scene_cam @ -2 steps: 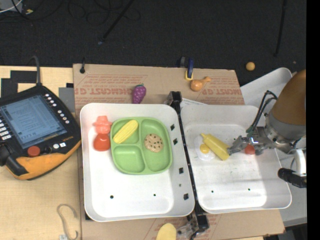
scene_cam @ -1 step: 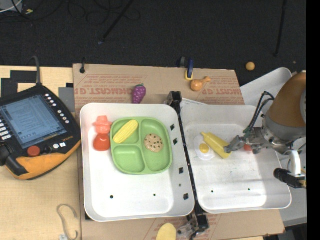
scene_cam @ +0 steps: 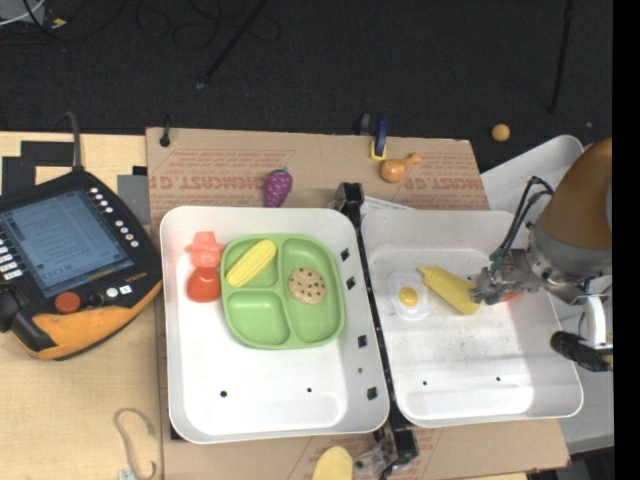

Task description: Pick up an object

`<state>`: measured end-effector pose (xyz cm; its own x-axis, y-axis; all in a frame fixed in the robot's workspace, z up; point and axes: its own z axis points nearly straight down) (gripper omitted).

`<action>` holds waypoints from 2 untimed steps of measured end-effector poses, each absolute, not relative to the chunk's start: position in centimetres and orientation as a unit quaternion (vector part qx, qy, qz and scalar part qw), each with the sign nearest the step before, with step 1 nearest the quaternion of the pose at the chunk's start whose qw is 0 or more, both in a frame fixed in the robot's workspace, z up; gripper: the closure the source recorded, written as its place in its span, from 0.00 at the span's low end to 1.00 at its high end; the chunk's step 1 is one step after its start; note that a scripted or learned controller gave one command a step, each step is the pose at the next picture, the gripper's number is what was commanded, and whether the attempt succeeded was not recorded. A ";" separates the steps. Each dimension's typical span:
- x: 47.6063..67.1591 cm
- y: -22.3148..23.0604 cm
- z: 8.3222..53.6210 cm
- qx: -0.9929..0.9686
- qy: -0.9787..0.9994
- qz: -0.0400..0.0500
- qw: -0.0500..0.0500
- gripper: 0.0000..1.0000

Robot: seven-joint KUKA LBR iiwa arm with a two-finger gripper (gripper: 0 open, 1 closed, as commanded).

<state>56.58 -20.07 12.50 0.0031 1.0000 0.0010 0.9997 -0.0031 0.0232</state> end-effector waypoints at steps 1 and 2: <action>56.8 -20.2 16.8 0.707 0.707 0.001 0.001 1.00; 57.2 -19.3 21.8 0.707 0.707 0.001 0.001 1.00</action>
<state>57.16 -19.29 21.76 -0.0003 1.0000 -0.0005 1.0000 0.0003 0.0034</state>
